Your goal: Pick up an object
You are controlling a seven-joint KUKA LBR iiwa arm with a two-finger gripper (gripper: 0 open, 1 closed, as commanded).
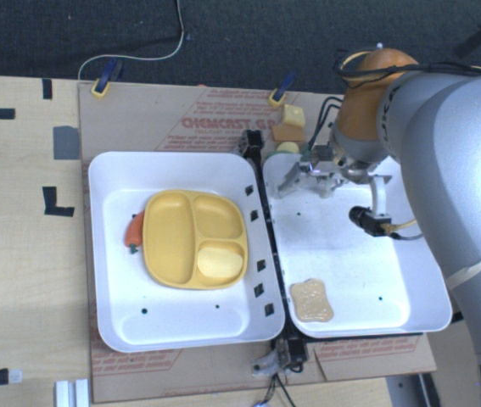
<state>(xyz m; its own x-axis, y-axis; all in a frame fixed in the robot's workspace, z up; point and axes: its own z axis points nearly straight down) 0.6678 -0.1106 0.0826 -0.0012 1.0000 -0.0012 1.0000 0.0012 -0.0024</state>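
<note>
My gripper (308, 181) hangs over the far left corner of the right bin (410, 312), with its fingers spread open and nothing between them. A flat beige piece (312, 300) lies near the front left corner of that bin, well away from the gripper. In the left bin (109, 312) a yellow divided plate (172, 227) holds a pale yellow lump (220, 262) in its near right compartment. An orange-red object (133, 229) pokes out from under the plate's left edge.
Behind the right bin, on the cardboard, sit a yellow block (293, 113), a brown block (288, 131) and a pale round piece (287, 148), close to the gripper. The grey arm (444, 168) covers the right bin's far right side. Black clips (261, 227) line the divide between the bins.
</note>
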